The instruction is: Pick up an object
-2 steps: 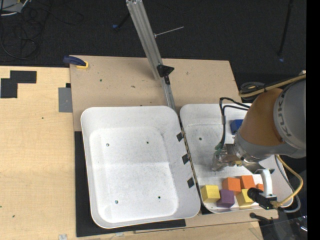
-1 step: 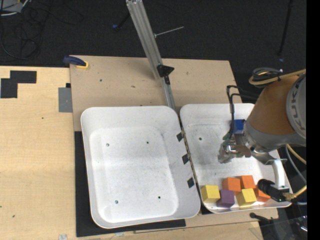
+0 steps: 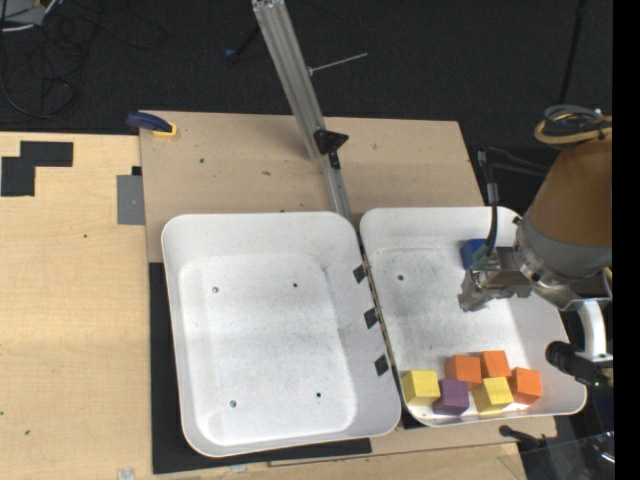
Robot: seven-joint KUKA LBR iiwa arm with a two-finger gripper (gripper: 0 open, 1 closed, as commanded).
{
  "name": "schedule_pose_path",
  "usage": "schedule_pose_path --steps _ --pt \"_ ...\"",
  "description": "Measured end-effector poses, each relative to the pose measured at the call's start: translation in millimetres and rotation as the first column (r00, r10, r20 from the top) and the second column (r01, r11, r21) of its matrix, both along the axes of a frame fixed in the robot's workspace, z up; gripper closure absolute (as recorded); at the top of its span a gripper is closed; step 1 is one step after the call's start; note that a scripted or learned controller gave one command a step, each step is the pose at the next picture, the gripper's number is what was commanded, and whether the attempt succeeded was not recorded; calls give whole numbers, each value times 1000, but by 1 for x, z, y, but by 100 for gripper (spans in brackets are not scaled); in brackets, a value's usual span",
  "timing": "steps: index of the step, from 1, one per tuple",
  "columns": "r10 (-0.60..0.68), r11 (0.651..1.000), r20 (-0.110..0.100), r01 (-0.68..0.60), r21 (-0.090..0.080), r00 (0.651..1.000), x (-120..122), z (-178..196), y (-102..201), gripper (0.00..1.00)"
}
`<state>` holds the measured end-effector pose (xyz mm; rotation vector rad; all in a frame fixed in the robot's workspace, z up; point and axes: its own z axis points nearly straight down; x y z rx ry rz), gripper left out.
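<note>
Hovering over the right bin, the gripper is seen above-right of the block cluster; jaw opening cannot be told.

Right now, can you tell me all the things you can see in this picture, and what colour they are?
bins: 2, white, side by side on the bench; left bin, right bin
orange blocks: 3, near corner of the right bin
yellow blocks: 2, same cluster
purple block: 1, between the yellow blocks
blue object: 1, in the right bin, beside the gripper
metal rail: 1, grey, slanting above the bins
clamp: 1, blue and yellow, far left corner of the bench
arm: 1, grey and orange, from the right
gripper: 1, grey, over the right bin
</note>
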<state>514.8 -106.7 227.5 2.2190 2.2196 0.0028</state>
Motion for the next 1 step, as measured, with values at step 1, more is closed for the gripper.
schedule_pose_path --steps 1 --pt "1 1000 1 -1 0 1000 -4 62 0 100"
